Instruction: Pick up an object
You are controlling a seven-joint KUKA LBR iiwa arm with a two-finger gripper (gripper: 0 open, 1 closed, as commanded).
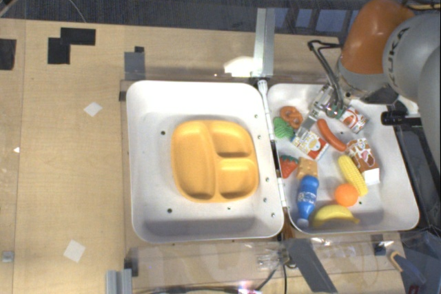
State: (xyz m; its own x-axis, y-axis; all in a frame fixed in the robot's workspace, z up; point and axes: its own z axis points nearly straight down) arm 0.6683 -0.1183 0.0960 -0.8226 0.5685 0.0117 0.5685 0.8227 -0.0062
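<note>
No legible text or labels

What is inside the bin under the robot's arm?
The right bin holds toy food: a banana, orange, corn, sausage, blue bottle and small packets. The arm covers the far corner, so anything there is hidden.

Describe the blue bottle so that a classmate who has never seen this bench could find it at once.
Start at the right bin, the one crowded with toy food. Look along its near edge, close to the wall it shares with the left bin: the bottle lies there, just left of the banana and the orange. It is the only blue thing in the bin.
</note>
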